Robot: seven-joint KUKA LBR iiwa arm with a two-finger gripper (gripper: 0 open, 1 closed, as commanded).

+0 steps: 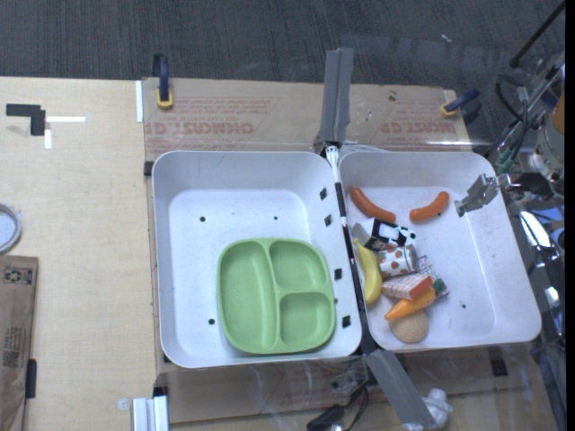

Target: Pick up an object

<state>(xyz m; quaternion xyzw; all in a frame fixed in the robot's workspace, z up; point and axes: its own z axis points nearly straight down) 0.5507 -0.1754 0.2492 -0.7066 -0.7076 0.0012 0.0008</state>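
Note:
The right bin holds a pile of toy food along its left side. There are two orange-red sausages, a yellow banana, a black-and-white piece, a small printed carton, an orange and white box, a carrot and a round beige item. My gripper hangs over the upper right part of this bin, just right of the right-hand sausage and apart from it. Nothing shows in its grasp.
A green divided plate lies in the left bin. A grey divider post stands behind where the bins meet. Clamps sit at the cardboard's back edge. The right half of the right bin's floor is bare.

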